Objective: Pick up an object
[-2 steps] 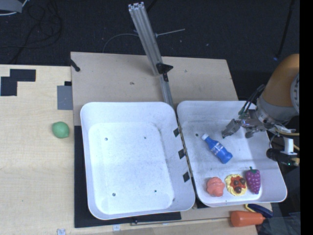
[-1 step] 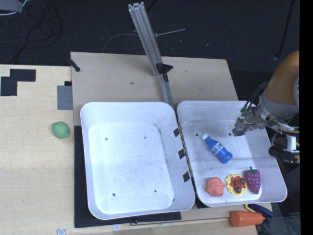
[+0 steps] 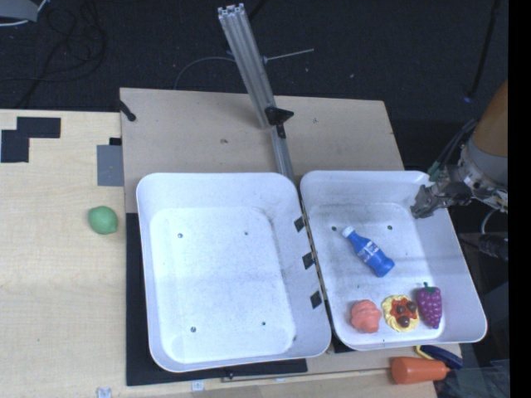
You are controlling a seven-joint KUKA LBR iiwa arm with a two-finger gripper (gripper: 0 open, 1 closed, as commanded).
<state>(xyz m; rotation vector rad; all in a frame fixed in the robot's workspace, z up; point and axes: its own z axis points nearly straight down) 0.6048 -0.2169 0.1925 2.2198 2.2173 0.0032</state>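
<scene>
Our tool (image 3: 425, 200) sits at the far right edge of the right bin (image 3: 386, 185), up near its top corner. It is small and dark, and we cannot tell how it is set. We see nothing in it. Most of the arm (image 3: 489, 152) is cut off at the right side, so we see just a grey part and a bit of orange.

Inside the right bin we see four toys. A blue bottle (image 3: 367, 251) lies on its side near the middle, with its white cap toward the left. Along the near edge sit three things in a row: a pink lump (image 3: 363, 316), a yellow thing with red bits (image 3: 400, 313), and purple grapes (image 3: 429, 303). The yellow one is too small for us to say what it is. The tool is well apart from all of them.

The left bin (image 3: 217, 272) sits just beside the right one.

On the table (image 3: 50, 247), a green ball (image 3: 103, 220) rests to the left of the bins. An orange thing (image 3: 417, 370) lies below the right bin, with something blue and yellow just beside it that we cannot make out.
</scene>
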